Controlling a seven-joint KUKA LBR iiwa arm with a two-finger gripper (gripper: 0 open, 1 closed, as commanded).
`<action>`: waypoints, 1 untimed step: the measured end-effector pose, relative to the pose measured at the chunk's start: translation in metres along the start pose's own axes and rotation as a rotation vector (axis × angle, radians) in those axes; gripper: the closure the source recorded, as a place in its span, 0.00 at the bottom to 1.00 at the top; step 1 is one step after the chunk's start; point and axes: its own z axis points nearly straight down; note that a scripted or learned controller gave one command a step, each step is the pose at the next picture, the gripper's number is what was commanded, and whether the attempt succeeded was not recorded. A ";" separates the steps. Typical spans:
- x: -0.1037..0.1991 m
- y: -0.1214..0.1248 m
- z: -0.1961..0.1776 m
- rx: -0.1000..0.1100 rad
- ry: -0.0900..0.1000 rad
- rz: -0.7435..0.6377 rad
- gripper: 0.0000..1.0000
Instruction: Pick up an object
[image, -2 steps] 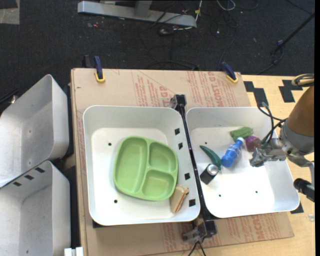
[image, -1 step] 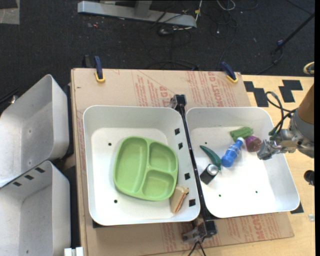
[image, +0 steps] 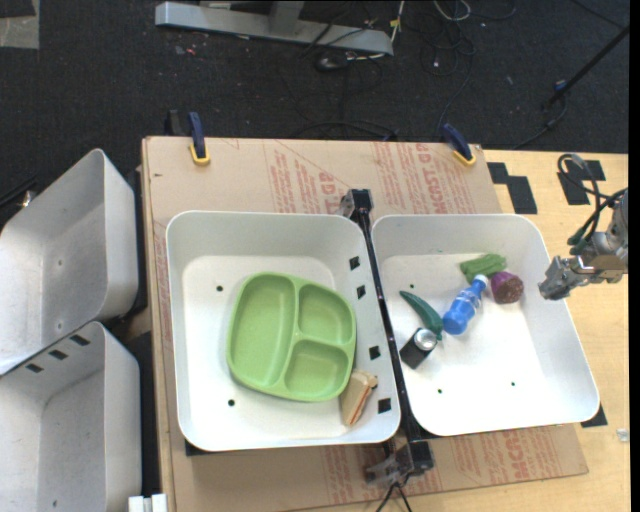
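Starting at the left bin: holds a green divided plate, lying flat and taking up most of the floor. Probably awkward to pinch, being broad and low. Tucked at 5 o'clock of the plate, touching its rim and leaning into the bin's corner, a small tan block.

Moving across the divider into the right bin: a loose cluster toward 11 o'clock of its floor. First a black can on its side, then just above it a dark green curved piece, its tip near the can. Next a blue bottle, lying slantwise, cap end pointing to 1 o'clock. Beyond it a light green piece at 12 o'clock of the cluster, and a purple lump just beside the bottle's cap.

Lastly the gripper, hanging over the bin's rim at 3 o'clock, apart from every item and carrying nothing visible. Whether spread or closed, cannot tell at this size. Likely poised at the edge for a descent; purple lump nearest, so a plausible target, though crowded by its neighbours.
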 end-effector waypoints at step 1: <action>0.049 -0.007 -0.007 0.006 0.005 -0.004 1.00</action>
